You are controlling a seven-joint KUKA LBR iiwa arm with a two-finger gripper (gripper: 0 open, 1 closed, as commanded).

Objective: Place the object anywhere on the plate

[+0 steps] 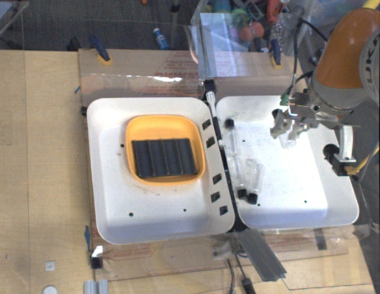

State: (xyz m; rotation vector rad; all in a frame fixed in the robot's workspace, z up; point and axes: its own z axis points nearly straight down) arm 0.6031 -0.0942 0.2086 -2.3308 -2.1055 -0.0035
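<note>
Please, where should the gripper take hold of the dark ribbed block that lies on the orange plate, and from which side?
Probably from straight above, closing across its shorter span, on the two long edges. The dark ribbed block lies flat inside the orange plate, whose raised rim would block a sideways approach.

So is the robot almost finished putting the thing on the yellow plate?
Not yet. The yellow plate in the left bin has only a dark ridged block on it. The gripper is over the right bin, and I can't tell whether it holds anything. A clear object lies in that bin. The move to the plate is left.
</note>
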